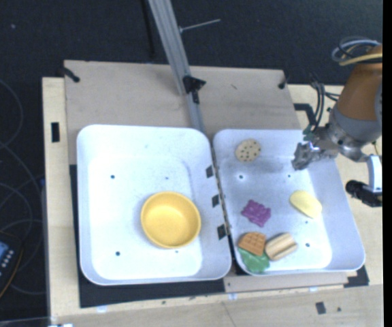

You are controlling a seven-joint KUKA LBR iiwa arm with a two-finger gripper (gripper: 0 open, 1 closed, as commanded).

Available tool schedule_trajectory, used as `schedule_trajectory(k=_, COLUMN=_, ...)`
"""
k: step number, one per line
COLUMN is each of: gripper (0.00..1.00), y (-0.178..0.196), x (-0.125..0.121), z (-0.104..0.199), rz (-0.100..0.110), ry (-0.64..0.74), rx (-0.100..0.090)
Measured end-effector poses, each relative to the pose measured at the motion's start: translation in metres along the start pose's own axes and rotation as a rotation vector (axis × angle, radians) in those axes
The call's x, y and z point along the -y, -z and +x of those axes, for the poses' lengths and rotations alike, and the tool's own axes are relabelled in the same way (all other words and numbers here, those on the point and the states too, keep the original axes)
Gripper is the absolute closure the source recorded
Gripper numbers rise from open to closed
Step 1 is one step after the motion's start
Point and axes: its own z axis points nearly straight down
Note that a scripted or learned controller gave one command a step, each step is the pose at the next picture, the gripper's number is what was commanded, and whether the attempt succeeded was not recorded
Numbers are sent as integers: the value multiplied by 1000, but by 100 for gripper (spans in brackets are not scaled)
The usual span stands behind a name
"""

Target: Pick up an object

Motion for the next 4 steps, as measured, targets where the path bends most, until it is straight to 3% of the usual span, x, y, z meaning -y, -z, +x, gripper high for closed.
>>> schedule_trajectory(k=1, gripper=100, y=61, x=-11, z=-3, rz=-2, ry=2, rx=2)
schedule_trajectory(k=2, gripper=100, y=70, x=-12, z=-3, rz=3, ry=4, rx=-1)
schedule_trajectory(k=4, gripper=100, y=63, x=-22, z=98, rz=6, ry=6, rx=-1)
